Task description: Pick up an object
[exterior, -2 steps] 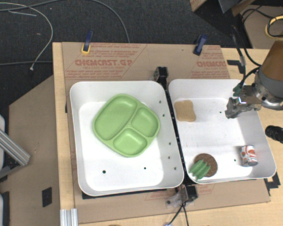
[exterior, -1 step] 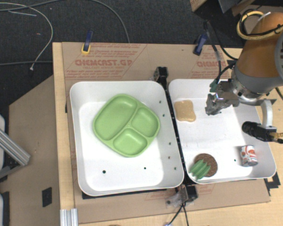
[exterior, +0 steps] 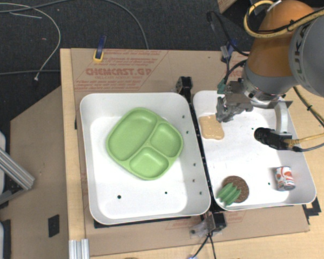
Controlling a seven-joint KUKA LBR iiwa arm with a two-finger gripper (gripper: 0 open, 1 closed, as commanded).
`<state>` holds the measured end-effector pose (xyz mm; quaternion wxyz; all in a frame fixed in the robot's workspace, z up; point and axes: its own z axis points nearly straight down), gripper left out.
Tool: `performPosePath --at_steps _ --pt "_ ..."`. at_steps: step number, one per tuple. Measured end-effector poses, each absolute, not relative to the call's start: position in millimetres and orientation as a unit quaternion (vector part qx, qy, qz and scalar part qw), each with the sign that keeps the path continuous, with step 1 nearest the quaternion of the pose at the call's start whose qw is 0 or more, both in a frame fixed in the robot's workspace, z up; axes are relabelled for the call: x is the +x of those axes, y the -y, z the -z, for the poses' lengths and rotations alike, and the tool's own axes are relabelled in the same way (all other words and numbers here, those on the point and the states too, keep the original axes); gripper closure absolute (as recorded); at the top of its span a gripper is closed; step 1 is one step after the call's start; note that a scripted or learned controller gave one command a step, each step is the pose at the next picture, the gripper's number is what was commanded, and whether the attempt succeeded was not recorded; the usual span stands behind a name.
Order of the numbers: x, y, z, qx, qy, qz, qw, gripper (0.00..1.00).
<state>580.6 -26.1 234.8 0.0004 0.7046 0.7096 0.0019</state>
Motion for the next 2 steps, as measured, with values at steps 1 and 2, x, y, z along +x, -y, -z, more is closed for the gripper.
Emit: performPosePath --at_steps 1,2 --pt "591.4 -31.3 -223.6 0.705 -0.709 -0.0010 0.000 1.00" --pt "614.7 -75.9 -223.3 0.705 -0.709 -0.0016 0.000 1.00"
